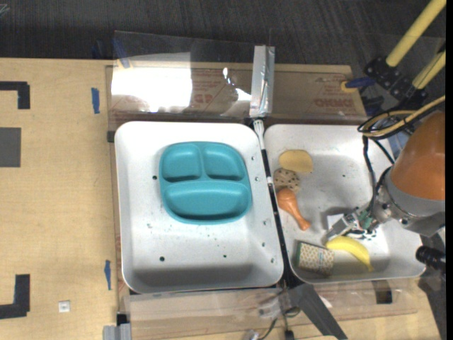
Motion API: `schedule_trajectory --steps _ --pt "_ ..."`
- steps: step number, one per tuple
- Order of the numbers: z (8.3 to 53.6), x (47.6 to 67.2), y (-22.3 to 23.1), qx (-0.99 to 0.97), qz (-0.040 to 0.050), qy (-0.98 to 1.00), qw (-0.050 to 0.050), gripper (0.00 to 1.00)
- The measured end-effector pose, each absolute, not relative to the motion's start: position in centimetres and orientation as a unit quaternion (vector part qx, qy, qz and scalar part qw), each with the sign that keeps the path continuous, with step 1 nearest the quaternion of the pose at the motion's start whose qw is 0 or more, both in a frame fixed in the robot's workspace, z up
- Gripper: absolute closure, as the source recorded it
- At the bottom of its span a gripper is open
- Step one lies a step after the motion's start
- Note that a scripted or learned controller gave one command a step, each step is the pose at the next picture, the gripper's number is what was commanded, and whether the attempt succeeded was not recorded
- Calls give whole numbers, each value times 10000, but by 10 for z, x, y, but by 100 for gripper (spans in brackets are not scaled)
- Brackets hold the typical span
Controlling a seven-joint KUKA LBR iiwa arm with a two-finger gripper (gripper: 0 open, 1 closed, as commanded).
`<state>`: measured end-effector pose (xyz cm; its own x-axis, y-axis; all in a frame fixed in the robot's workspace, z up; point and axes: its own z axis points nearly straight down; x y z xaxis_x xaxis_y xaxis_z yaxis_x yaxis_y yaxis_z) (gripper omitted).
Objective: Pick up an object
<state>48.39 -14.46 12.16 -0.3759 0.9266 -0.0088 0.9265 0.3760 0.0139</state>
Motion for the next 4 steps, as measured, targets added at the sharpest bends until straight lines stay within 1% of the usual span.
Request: schedule_trajectory --steps 1,2,3,4 --pt "157 506 -105 4167 8 9090 23 0" --pt "92 486 -95 4834 44 8753 53 0" --pt "88 490 -109 4711 20 8820 57 0" --pt "87 564 -109 5985 17 8011 27 0"
